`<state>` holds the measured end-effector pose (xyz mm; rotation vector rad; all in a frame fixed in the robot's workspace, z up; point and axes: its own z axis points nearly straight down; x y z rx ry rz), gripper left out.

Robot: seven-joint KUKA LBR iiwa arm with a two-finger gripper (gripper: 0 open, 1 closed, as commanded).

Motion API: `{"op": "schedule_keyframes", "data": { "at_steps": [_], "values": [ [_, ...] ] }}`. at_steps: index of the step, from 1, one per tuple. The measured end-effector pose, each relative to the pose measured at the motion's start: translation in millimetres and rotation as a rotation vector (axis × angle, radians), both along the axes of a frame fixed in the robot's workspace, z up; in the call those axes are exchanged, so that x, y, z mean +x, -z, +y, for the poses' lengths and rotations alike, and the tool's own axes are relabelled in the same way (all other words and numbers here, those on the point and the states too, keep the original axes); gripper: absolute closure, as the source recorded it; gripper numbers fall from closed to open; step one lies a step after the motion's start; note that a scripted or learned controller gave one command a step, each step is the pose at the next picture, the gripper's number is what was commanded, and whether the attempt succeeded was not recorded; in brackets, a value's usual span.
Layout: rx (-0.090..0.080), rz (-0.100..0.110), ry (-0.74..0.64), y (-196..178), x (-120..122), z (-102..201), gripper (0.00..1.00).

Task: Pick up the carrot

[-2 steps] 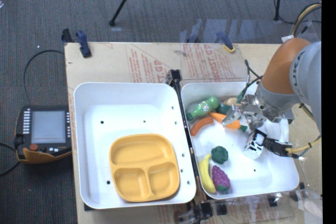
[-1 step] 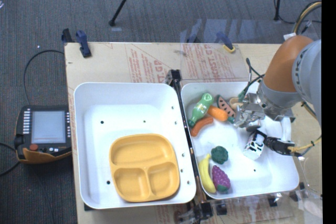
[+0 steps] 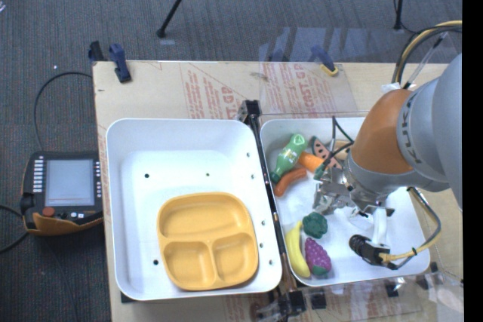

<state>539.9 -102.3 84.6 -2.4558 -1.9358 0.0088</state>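
1 gripper (image 3: 330,196) hangs low in the right bin (image 3: 407,253), just below the carrot (image 3: 311,161); its spread is unclear.

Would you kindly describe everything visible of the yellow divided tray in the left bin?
The yellow divided tray looks like smooth, matte moulded plastic with rounded corners and a raised rim. It has three compartments: one wide one along its far side and two smaller ones along its near side. All hold nothing. It lies flat and slightly skewed on the floor of the left bin, toward the near right corner, close to the bin's right wall. Nothing else touches it.
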Motion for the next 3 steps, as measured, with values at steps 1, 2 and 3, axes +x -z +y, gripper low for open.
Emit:
{"op": "schedule_keyframes", "data": {
  "at_steps": [1,2,3],
  "values": [
    [-0.003,-0.004,0.001,-1.4,1.3,-2.0,0.0],
    [-0.007,-0.01,-0.032,-2.8,87.0,-28.4,0.0],
    [-0.002,0.009,-0.039,-9.3,83.5,-27.1,1.0]
  ]
}}
